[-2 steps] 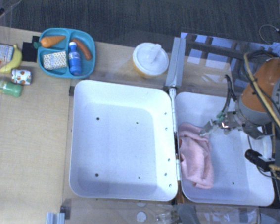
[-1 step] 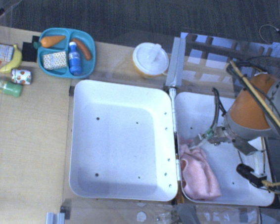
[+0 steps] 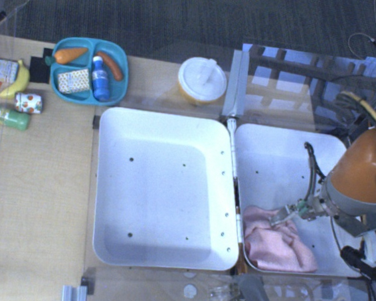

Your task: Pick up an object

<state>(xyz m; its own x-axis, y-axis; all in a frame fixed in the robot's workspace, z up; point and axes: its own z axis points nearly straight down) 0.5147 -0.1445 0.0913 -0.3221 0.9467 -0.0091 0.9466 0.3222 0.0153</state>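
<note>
A crumpled pink cloth [image 3: 274, 243] lies in the front part of the right bin [image 3: 273, 162]. My gripper [image 3: 286, 216] hangs just over the cloth's upper right edge, at the end of the grey arm with its orange band [image 3: 366, 173] that reaches in from the right. The fingertips touch or nearly touch the fabric; whether any cloth is between them is too small to tell.
The left bin [image 3: 164, 187] stands beside the right one. Behind it are a blue divided plate [image 3: 89, 71] with toy food and a round white-lidded container [image 3: 203, 79]. A banana, a can and a green bottle lie at the far left. Cables hang by the arm.
</note>
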